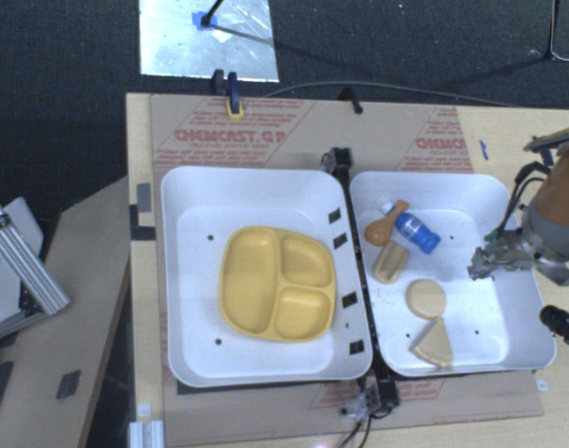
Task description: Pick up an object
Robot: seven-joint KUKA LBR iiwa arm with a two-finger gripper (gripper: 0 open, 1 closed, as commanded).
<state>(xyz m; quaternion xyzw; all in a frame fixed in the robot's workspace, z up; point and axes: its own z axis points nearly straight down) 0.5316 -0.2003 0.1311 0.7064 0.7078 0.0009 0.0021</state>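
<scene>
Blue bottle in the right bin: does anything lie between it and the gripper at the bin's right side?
Nothing visible does. The gripper sits at the right bin's right side, and bare white floor runs from it to the blue bottle. The round tan piece lies nearer the camera, off that line; the wooden spoon is beyond the bottle.

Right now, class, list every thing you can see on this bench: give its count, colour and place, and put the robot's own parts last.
Bins: two, white, side by side on the bench.
Divided plate: one, yellow, left bin, middle.
Bottle: one, blue with a white cap, right bin, upper left.
Wooden spoon: one, tan, right bin, beside the bottle.
Block: one, beige, right bin, below the spoon.
Disc: one, beige, right bin, centre.
Wedge: one, beige, right bin, bottom.
Clamp: one, blue and yellow, bench's far edge.
Gripper: one, dark, over the right bin's right side.
</scene>
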